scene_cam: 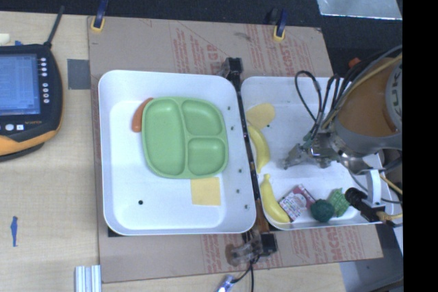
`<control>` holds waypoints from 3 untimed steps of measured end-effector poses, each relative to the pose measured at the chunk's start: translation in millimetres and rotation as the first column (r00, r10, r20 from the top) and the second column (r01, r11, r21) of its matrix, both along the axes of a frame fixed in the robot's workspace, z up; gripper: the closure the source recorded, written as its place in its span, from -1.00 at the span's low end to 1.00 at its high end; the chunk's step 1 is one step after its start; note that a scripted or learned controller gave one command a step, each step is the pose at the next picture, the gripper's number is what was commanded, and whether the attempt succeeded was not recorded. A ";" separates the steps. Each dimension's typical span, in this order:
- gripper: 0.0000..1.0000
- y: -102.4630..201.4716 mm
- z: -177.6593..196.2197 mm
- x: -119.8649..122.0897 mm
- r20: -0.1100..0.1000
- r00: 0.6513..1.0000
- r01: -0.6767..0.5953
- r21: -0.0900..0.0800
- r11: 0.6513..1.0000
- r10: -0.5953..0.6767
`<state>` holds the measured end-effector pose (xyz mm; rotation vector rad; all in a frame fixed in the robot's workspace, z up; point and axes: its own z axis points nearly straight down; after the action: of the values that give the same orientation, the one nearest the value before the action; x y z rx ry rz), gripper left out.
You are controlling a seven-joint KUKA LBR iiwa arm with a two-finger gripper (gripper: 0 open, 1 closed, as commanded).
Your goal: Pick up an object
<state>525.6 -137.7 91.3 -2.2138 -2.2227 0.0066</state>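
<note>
- Gripper point(301, 155) stood mid right bin point(287, 89); finger state could not be told.
- Bananas point(260, 147) lined its left wall; packet point(295, 203) and broccoli point(328, 207) crowded the near edge.

— What can't you make out from up here?

— My own claw point(295, 158), for a start: the tips are small and dark against the right bin point(287, 89), and I cannot tell whether they are parted. My arm point(369, 106) runs off the right side.

— And in the left bin point(116, 147)?

— An orange thing point(137, 116) lies mostly under the green tray point(185, 137); only a sliver shows. The handheld screen point(24, 99) is cut by the left edge, its display too blurred to read.
</note>
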 end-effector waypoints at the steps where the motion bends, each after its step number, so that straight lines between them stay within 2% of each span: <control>1: -1.00 -40.5 72.3 105.1 0.007 1.000 0.000 -0.002 1.000 0.000; 2: -1.00 17.6 89.0 48.8 0.002 1.000 -0.002 0.000 1.000 0.002; 3: -1.00 10.8 -0.5 -50.7 0.000 1.000 -0.001 0.001 1.000 0.001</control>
<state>474.8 -126.9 90.8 -2.2128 -2.2233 0.0058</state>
